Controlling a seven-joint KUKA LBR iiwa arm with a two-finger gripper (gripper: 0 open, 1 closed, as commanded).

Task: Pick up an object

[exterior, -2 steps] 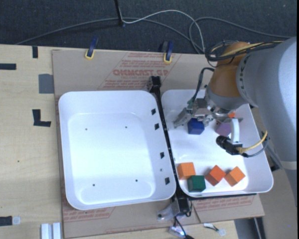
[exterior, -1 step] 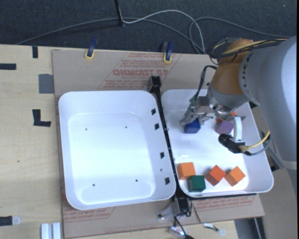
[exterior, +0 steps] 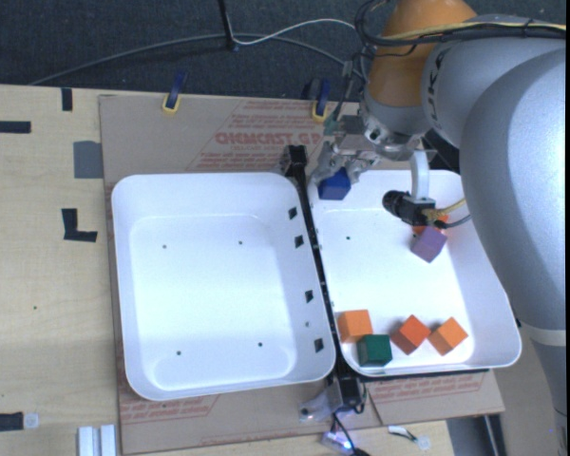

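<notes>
The gripper (exterior: 347, 167) hangs over the far left corner of the right bin (exterior: 484, 297), and a small blue block (exterior: 333, 187) sits right under it. The block seems to be between the jaws, but I cannot tell for sure if they are spread or pressed on it, because the metal parts hide the tips.

I judge the blue block to be light, stiff and with flat faces, so it should not bend or break. The best place to take it is on two opposite flat sides, near its middle; a corner grip could let it slip or turn.

In the same bin lie a purple block (exterior: 428, 244) near the middle, and at the near edge three orange blocks (exterior: 354, 325) (exterior: 412, 333) (exterior: 447, 335) and a green block (exterior: 374, 351). The left bin (exterior: 123, 255) stands just beside it.

Both bins rest on brown cardboard (exterior: 247, 136) on a light wooden surface (exterior: 33, 283) with black tape marks. Behind is dark carpet (exterior: 95, 17) with cables (exterior: 266, 36).
</notes>
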